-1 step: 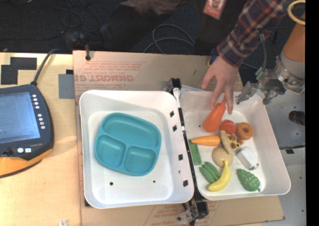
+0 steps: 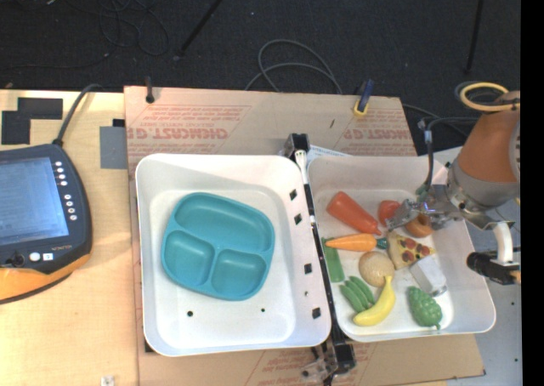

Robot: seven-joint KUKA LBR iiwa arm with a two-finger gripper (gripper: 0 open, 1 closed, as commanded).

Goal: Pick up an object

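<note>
Two white bins sit side by side on the bench (image 2: 93, 121): the left bin (image 2: 170, 325) carries one teal divided plate (image 2: 218, 245), and the right bin (image 2: 476, 312) carries all the toy food. The claw (image 2: 418, 212) is low over the far right part of that heap, among a small red piece (image 2: 390, 210) and an orange-brown round piece (image 2: 418, 226). Whether it is released or clenched I cannot tell; the tips are lost in clutter, and nothing is plainly between them.

Any one item would satisfy the task, and the round piece right beside the claw is the likely target. To do this step well, the claw should settle squarely astride a single item, not straddle two, and come down far enough to catch it below its widest part before lifting straight up. The items lie tight together, so a skewed descent would likely nudge the neighbours and spoil the grip.

Counting the right bin: one long red-orange pepper-like piece (image 2: 354, 212), one carrot (image 2: 351, 242), one pizza slice (image 2: 410, 250), one pale round item (image 2: 375, 268), one banana (image 2: 379, 303), one bunch of green pods (image 2: 358, 292), one slim green piece (image 2: 333, 263) by the left wall, one knobbly green piece (image 2: 425, 307), and one whitish-grey block (image 2: 427, 274).
</note>
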